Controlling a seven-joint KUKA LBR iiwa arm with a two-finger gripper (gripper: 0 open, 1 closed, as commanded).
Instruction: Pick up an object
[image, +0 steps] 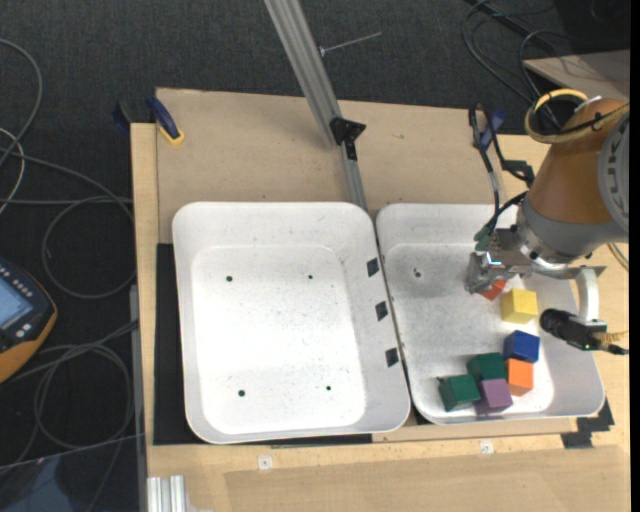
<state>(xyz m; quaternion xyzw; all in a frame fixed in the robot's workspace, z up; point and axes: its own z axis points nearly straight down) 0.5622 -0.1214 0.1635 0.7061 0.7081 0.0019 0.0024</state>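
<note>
I have the gripper low in the right bin, directly over a small red-orange block; I cannot tell how its fingers stand. That block lies just beside a yellow cube, with blue, orange, purple and two green blocks clustered nearer the front rim. I judge these blocks light, rigid and smooth-sided, best pinched across two flat opposite faces.
</note>
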